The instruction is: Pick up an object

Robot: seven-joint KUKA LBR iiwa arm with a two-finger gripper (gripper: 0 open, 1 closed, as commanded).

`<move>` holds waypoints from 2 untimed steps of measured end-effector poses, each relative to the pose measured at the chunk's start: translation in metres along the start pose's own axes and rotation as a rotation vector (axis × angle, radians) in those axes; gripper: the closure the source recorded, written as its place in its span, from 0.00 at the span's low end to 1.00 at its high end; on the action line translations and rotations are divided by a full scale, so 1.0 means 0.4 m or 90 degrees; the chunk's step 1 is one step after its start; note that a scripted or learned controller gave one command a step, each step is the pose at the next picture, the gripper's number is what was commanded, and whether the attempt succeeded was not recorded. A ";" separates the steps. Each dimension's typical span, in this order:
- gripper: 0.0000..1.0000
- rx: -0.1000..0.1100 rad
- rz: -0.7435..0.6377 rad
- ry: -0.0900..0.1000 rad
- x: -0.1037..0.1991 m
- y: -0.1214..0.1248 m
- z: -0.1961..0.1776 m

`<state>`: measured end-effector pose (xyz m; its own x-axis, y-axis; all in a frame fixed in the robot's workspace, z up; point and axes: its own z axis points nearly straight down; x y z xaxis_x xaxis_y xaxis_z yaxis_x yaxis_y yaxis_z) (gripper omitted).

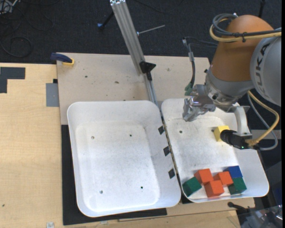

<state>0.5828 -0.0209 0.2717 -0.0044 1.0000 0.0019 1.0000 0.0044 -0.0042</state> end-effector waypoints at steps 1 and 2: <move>1.00 -0.001 0.000 0.000 0.122 0.034 0.006; 1.00 0.001 0.000 0.000 0.270 0.036 0.043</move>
